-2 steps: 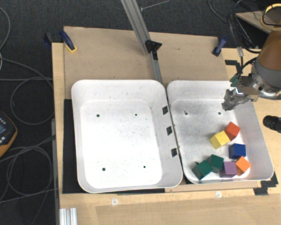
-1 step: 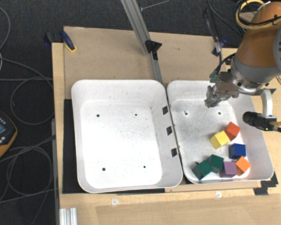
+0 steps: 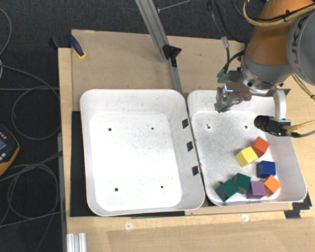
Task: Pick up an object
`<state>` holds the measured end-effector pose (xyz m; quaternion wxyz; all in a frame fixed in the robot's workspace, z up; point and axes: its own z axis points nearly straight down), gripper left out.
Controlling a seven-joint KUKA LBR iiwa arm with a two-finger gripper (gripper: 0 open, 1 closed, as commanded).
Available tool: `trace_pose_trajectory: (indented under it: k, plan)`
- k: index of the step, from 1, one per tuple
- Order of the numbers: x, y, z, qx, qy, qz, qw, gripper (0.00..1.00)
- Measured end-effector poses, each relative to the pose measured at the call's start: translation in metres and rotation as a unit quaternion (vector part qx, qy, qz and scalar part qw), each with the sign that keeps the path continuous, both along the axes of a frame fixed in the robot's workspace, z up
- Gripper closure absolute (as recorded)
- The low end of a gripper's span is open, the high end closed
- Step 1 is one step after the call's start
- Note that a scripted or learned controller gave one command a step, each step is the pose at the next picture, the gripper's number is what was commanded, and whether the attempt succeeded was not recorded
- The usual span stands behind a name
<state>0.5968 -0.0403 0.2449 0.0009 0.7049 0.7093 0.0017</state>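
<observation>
The grey arm with the orange band reaches in from the right, and its claw (image 3: 224,103) hangs over the far part of the right shallow white plastic bin (image 3: 210,140), near the far rim. From this slanted view I cannot tell if the claw is open or closed, and nothing is seen inside it.

The things to pick all lie in the near right corner of this bin, well apart from the claw: a yellow cube (image 3: 247,156) touching an orange-red cube (image 3: 261,145), a blue cube (image 3: 266,168), a smaller orange cube (image 3: 272,184), a purple cube (image 3: 258,188), and two dark green blocks (image 3: 233,185) close together. The left shallow white plastic bin (image 3: 131,151) lies just beside, on the wooden tabletop (image 3: 121,51).

I judge that the step now is the approach. The yellow cube seems the best choice, because it has bare bin floor on its left and far sides. The claw should come straight down over it, with room kept on both sides.

The purple and small orange cubes lie near the near rim, so a grasp there risks hitting the wall. The middle of the right bin is open, and this gives good room for moving toward the cluster.
</observation>
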Motion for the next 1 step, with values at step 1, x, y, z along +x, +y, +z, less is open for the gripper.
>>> trace_pose_trajectory:
  k: [1]
  plan:
    - [0.0135, 0.0477, 0.0049, 0.0006, 0.001, 0.000, 1.0000, 1.00]
